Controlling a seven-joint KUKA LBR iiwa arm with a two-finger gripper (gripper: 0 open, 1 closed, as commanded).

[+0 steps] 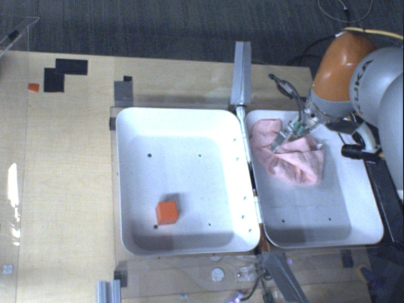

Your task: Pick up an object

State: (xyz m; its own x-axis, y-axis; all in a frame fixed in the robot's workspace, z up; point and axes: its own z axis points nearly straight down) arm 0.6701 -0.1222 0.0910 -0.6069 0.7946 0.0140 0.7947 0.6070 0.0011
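From above, the gripper (284, 139) sits low on the pink cloth (291, 158) in the far half of the right bin (360, 229); its grip state cannot be told; the cloth lies crumpled directly beneath and spreads near and right of the tip, its long axis running left-far to right-near; an orange block (167, 213) rests well apart in the left bin (136, 169), near-left.

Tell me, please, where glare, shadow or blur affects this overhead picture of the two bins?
In the camera view, light glares off a clear panel at the left edge; the orange block casts a small dark shadow at its lower left; the gripper over the pink cloth is small and soft; both bin floors look evenly lit.
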